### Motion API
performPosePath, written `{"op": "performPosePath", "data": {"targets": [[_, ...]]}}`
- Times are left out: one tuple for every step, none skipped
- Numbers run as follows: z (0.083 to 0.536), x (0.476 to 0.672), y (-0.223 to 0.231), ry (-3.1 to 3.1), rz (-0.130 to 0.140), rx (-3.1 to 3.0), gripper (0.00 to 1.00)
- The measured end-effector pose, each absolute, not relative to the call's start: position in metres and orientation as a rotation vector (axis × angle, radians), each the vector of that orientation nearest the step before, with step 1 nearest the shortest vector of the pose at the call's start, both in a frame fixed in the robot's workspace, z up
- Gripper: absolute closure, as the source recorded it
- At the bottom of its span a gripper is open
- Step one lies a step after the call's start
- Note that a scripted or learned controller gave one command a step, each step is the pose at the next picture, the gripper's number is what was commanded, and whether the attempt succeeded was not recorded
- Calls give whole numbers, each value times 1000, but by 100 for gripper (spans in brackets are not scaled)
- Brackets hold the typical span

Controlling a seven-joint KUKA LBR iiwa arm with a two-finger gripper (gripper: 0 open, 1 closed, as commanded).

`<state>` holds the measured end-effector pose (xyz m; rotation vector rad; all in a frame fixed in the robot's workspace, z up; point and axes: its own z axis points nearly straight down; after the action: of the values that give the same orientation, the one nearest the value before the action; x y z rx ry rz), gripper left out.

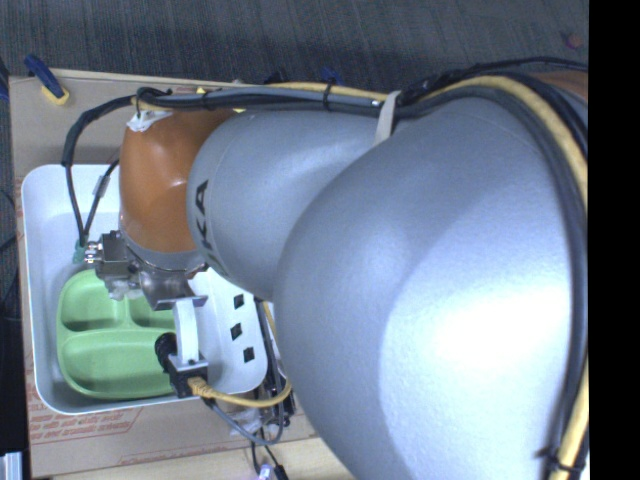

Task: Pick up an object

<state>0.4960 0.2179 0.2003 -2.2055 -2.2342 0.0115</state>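
the end effector hangs over a green divided tray at 8 o'clock in the white bin; its grip state cannot be told.

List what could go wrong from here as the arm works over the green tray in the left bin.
1. The arm hides most of the bench, so the grasp can hardly be checked from this view.
2. The green tray is wide and sectioned; two fingers may slip off its rim.
3. Loose cables hang near the white bin and might snag.
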Motion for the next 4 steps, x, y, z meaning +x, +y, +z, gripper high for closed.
{"op": "performPosePath", "data": {"targets": [[211,497,219,-2240,13,-2200,100],[221,497,220,-2245,12,-2194,100],[231,498,221,-2250,11,-2188,100],[241,498,222,-2256,10,-2181,100]]}}
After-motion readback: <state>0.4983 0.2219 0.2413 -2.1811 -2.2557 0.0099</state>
